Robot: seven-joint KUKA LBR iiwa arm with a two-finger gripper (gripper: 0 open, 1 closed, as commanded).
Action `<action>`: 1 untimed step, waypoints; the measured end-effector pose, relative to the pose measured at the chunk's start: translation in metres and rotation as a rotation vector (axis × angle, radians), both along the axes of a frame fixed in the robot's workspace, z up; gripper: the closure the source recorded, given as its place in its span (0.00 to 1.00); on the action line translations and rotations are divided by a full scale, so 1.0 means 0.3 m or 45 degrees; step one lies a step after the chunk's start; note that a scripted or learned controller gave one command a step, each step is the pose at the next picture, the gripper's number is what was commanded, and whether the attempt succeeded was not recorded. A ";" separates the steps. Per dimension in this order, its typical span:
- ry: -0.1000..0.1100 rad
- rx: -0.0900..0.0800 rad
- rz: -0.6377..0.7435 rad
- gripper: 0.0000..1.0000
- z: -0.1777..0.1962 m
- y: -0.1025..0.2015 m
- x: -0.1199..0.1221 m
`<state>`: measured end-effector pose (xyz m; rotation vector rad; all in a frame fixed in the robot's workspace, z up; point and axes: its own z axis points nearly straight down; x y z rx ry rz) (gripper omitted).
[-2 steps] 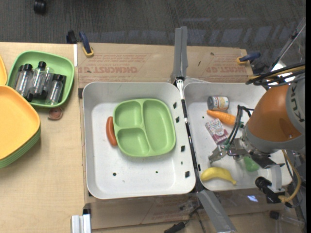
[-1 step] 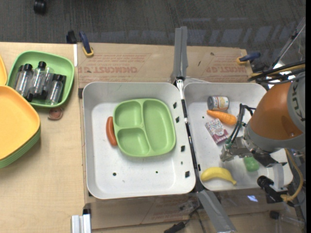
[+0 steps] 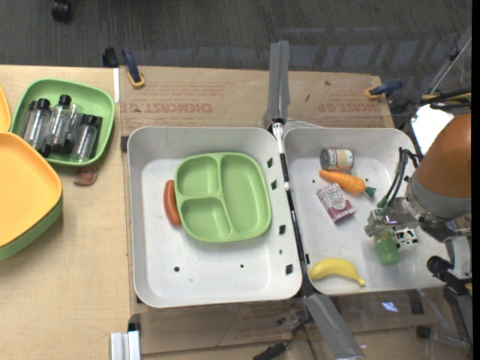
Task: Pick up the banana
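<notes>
Gripper (image 3: 390, 229) hovers by the right bin's (image 3: 300, 201) right edge, finger state unreadable; banana (image 3: 335, 270) unpicked at the front edge, needs approach.

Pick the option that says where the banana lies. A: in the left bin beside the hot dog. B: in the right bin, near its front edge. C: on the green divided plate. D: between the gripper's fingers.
B: the banana lies flat on the right bin floor near the front edge, apart from the gripper.
</notes>
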<state>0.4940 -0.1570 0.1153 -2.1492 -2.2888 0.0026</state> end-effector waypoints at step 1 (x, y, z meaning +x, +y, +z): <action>-0.008 0.004 -0.215 1.00 0.016 -0.162 0.214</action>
